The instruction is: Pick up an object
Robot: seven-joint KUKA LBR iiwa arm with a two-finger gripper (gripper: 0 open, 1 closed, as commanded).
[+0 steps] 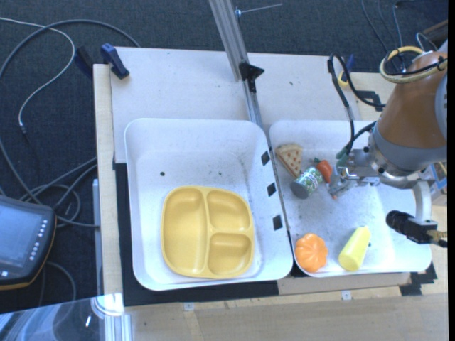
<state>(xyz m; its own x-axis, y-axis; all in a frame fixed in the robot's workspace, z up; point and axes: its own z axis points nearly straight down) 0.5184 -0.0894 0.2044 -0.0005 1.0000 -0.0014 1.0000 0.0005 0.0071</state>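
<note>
The right bin (384, 261) holds a tan wedge like a pizza slice (289, 158), a small green-labelled can (307, 182) lying on its side, a small orange-red carrot-like piece (325, 169), an orange pumpkin (311, 252) and a yellow block (354, 248). My gripper (340, 180) hangs low over the middle of this bin, just right of the can and the carrot piece. Its tips are too small and dark to read, and I see nothing clearly held.
The left bin (142, 144) carries a yellow divided plate (207, 231). A slanted metal pole (234, 38) runs down to the divider between the bins. Cables (345, 91) hang by the arm (416, 112). A tablet (21, 240) lies off the bench at left.
</note>
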